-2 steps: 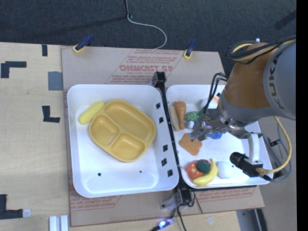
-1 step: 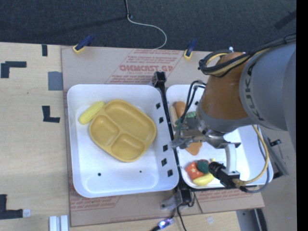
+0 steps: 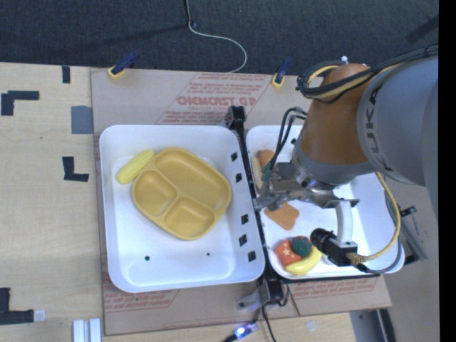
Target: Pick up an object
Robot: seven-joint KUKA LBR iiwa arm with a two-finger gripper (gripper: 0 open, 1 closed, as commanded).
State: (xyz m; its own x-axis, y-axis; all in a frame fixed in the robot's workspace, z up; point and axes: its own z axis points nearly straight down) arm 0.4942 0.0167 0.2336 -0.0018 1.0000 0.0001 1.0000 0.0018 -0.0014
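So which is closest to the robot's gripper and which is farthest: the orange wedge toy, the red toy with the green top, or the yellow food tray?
Seen from the gripper in the right bin:
1. The flat orange wedge-shaped toy, just beside it in the right bin.
2. The round red toy with the green top, nearer the camera in that bin's front corner.
3. The yellow plastic three-section food tray, across the divider in the left bin.

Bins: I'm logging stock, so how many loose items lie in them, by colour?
Yellow: 3, tray, corn, banana
Orange: 2, slab, piece
Red with green: 1, tomato
Total: 6
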